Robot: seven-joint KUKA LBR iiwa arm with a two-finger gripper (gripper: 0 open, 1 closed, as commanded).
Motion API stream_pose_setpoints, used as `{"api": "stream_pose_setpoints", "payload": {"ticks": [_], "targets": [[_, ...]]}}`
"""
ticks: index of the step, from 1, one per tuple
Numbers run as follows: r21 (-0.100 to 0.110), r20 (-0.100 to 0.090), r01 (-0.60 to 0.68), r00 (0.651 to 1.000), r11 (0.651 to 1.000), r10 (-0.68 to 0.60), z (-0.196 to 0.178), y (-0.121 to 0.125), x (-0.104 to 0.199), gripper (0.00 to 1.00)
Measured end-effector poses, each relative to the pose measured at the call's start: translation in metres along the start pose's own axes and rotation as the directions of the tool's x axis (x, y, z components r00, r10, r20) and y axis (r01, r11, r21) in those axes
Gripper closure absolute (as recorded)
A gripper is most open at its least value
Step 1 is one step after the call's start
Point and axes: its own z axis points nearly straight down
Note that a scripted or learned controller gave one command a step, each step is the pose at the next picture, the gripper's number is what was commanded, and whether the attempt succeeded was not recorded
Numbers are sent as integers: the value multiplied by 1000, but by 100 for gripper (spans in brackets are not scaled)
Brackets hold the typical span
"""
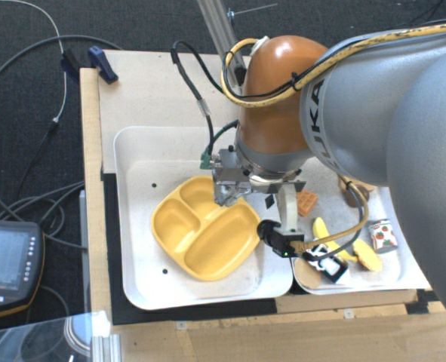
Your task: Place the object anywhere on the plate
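Reaching in over the counter [143,89], the grey arm [373,104] covers much of the right bin [400,271], its wrist hanging near the seam with the left bin [136,194]. The yellow divided plate [207,240] lies in the left bin, its compartments bare. The pincer [226,191] sits low over the plate's far rim; I cannot tell how far open it is or whether it carries anything. An orange waffle-like piece [307,203] and yellow banana-like pieces [368,259] lie in the right bin. If something is held, release it low over a compartment, not the rim, so it cannot bounce off.
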Motion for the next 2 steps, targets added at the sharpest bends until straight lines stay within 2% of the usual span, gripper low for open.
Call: {"api": "stream_pose_setpoints", "payload": {"ticks": [1, 2], "targets": [[-9, -2, -4, 1000, 1000, 4, -4, 2, -2, 0], [-4, 2, -12, 1000, 1000, 12, 22, -43, -76, 0]]}}
